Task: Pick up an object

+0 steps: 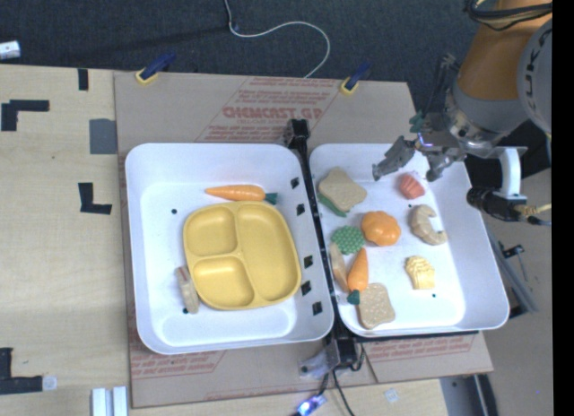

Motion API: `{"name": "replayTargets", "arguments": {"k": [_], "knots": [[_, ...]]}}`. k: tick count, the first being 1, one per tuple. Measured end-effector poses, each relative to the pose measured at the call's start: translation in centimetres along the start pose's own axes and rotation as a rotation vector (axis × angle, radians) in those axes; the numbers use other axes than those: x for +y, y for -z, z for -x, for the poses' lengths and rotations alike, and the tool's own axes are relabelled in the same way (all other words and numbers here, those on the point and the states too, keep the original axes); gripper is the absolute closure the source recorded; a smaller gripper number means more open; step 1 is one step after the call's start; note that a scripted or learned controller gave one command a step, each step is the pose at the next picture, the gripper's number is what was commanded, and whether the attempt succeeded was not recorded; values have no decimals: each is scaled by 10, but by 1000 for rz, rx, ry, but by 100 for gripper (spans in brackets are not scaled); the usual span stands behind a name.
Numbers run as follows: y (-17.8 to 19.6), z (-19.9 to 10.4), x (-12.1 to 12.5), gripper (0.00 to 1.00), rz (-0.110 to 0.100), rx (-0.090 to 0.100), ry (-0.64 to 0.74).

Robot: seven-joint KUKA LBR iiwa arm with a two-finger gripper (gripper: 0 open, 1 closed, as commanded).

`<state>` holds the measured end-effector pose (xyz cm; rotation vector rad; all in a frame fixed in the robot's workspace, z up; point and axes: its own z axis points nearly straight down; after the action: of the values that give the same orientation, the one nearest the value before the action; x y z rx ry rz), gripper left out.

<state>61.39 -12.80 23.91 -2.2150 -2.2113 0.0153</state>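
I see my gripper (413, 162) spread wide and empty over the right bin (475, 302), with a small red piece (411, 186) just below it at six o'clock.

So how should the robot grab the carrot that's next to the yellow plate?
Probably from straight above, pinching the carrot across its thick orange middle. It lies flat in the left bin, long and thin, so its narrow width should fit between fingers. The yellow plate sits close along one side, so that finger needs care. The gripper hangs over the right bin now.
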Motion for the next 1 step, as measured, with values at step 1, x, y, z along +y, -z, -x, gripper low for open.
{"name": "replayTargets", "arguments": {"k": [1], "knots": [[8,0,2,0,14,-2,3]]}}
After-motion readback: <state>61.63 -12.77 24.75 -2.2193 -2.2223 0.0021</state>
